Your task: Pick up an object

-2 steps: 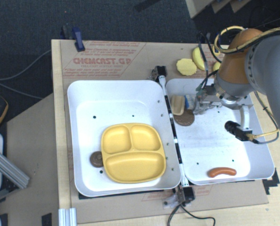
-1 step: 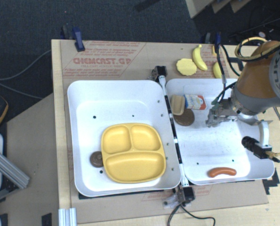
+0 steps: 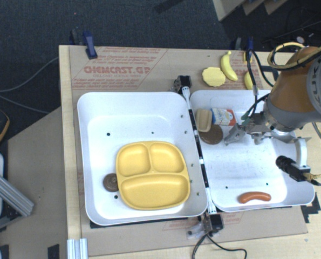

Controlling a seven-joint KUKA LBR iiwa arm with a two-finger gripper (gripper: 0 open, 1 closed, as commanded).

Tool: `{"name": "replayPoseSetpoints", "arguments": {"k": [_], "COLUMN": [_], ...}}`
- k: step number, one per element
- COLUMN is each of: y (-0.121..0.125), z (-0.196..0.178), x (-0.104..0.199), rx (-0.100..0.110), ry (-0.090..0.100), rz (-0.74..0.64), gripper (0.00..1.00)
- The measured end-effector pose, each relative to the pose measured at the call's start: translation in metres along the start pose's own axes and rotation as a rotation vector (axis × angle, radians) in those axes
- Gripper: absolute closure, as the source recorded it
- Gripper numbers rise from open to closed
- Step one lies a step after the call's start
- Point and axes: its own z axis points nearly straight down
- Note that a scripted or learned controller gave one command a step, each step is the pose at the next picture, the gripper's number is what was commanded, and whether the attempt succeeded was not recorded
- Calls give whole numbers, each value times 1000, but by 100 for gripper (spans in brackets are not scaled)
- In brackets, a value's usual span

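Observation:
My gripper [image 3: 245, 135] hangs over the upper middle of the right bin [image 3: 268, 198], fingers spread and open, bare bin floor between them. Just left of it lie a brown round disc [image 3: 211, 135], a tan block [image 3: 204, 119] and a small printed carton [image 3: 224, 115]. A reddish sausage [image 3: 254, 197] lies near the right bin's front wall. The left bin [image 3: 90, 144] holds a yellow divided plate [image 3: 151, 174] with a small brown disc [image 3: 110, 183] at its left edge. The grey arm with its orange band [image 3: 291, 90] covers the right bin's far right corner.
On the bench behind the right bin lie a toy banana [image 3: 230, 66] and a yellow lumpy piece [image 3: 214, 76]. A black part with a white bracket [image 3: 291, 168] juts over the right bin's right side. Cables run along the arm.

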Motion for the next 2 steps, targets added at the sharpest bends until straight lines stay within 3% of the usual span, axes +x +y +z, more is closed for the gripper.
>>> {"name": "replayPoseSetpoints", "arguments": {"k": [1, 2], "y": [69, 104], "z": [42, 42], "x": [5, 23], "rx": [5, 11], "ry": [0, -9], "rz": [-5, 5], "gripper": [0, 0]}}
